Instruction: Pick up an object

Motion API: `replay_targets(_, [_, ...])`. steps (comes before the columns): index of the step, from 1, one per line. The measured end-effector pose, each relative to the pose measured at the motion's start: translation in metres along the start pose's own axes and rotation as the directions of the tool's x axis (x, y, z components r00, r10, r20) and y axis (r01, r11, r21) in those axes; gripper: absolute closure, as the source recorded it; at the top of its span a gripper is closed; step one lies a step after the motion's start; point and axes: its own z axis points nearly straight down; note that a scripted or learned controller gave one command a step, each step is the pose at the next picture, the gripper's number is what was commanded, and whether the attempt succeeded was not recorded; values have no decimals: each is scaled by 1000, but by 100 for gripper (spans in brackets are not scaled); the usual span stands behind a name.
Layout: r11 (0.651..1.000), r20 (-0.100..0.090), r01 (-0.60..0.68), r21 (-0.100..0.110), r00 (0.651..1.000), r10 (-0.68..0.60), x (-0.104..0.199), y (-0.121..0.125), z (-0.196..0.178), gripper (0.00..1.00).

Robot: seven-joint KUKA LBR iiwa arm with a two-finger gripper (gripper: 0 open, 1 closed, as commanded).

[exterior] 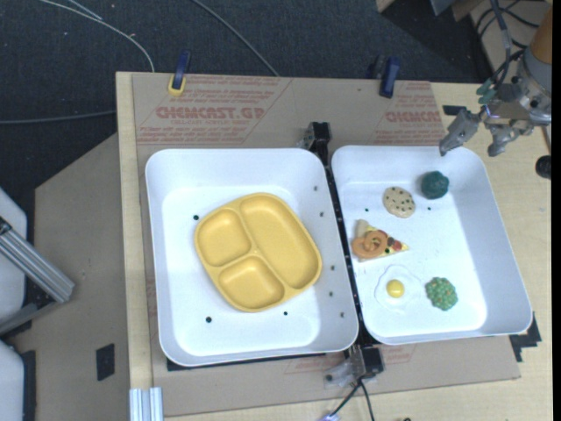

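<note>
Fingers spread and bare above the far right corner of the right bin.
Camera view: the gripper (474, 135) hangs with its two fingers (457, 136) apart and nothing between them, just beyond the right bin (504, 235) rim. Nearest is the dark green ball (434, 183), close to the far right corner (probably the easiest pick); drop straight over it and centre before closing, since a round thing may roll. A cookie (399, 202) sits just beside it, so keep clear. Pizza slice (377, 244), fried egg (395, 288) and broccoli (441, 293) lie nearer the front edge. The left bin (166, 235) carries a yellow divided plate (256, 251).
</note>
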Motion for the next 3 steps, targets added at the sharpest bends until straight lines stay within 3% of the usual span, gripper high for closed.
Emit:
replay_targets(1, [1000, 3, 3, -13, 1000, -3, 1, 2, -8, 0])
replay_targets(3, [1000, 2, 3, -8, 1000, -2, -6, -1, 96, 0])
